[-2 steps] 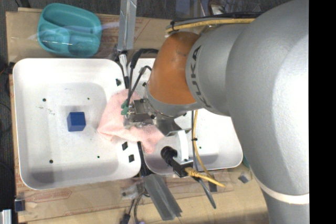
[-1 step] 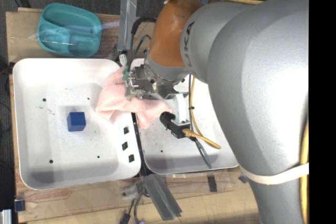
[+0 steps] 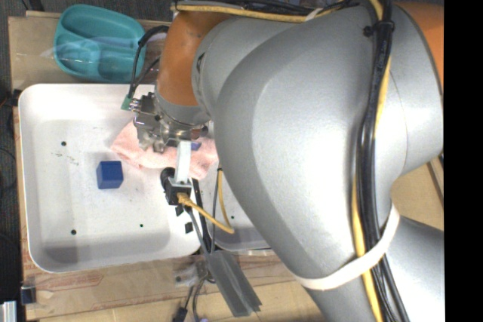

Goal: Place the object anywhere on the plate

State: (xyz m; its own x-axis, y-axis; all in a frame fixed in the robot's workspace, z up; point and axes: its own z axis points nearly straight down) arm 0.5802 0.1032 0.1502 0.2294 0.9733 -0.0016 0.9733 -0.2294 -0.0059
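A small blue cube [image 3: 109, 174] lies on the floor of the left white bin [image 3: 45, 124], left of centre. A pink plate [image 3: 139, 148] lies in the same bin to the cube's right, mostly covered by the arm. My gripper [image 3: 158, 133] hangs over the pink plate, with the wrist hiding the fingertips. The cube sits apart from the plate, a short way left of the gripper.
A teal scoop-like container [image 3: 98, 41] rests on the bench beyond the left bin's far edge. The large grey arm [image 3: 317, 132] covers the right bin and the right half of the view. Cables [image 3: 198, 215] dangle near the left bin's right wall.
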